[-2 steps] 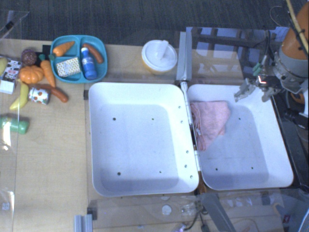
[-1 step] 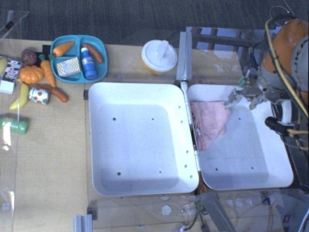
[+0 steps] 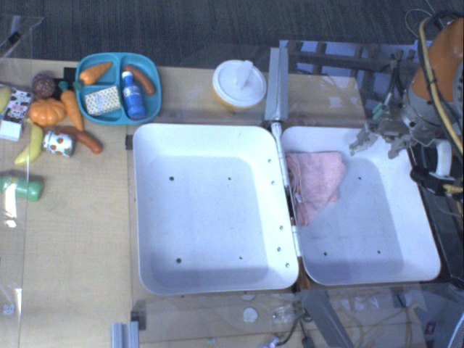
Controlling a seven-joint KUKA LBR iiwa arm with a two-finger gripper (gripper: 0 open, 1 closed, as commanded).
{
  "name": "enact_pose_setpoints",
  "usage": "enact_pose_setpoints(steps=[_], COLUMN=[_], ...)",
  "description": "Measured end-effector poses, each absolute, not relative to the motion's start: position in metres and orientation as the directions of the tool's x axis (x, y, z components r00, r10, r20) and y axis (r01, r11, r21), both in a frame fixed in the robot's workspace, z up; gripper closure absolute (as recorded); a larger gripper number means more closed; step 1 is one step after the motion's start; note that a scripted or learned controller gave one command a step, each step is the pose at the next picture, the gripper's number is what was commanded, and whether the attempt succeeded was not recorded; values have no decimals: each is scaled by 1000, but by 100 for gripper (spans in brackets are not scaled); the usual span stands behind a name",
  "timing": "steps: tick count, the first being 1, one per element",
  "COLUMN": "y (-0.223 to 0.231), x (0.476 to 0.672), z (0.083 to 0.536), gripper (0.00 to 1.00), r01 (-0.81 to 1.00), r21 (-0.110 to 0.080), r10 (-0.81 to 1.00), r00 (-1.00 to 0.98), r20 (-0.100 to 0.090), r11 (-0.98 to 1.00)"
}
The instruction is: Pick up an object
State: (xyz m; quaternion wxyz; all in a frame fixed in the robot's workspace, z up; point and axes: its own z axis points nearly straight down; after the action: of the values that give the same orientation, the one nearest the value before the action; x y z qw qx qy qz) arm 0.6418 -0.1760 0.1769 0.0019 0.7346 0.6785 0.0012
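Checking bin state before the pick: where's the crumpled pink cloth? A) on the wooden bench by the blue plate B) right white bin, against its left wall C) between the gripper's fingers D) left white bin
B: the crumpled pink cloth lies in the right white bin against its left wall, apart from the two-finger gripper up at the bin's far right corner.

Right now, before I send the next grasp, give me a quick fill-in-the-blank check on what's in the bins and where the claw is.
1. The pink cloth lies in the ____ bin.
2. The cloth sits against that bin's ____ wall.
3. The claw hovers near the right bin's ____ edge, apart from the cloth.
4. The white lidded cup stands ____ the bins.

Missing words: right; left; far; outside
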Motion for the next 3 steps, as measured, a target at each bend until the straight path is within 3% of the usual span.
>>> enact_pose_setpoints(steps=[1, 2, 3], y=[-126, -90, -167], x=[652, 655, 671], z=[95, 92, 89], gripper=[0, 0, 0], r01=[998, 994, 964], r21=[7, 15, 1], r10=[998, 994, 964], r00=[-69, -111, -267], r20=[-1, -5, 9], r11=[69, 111, 267])
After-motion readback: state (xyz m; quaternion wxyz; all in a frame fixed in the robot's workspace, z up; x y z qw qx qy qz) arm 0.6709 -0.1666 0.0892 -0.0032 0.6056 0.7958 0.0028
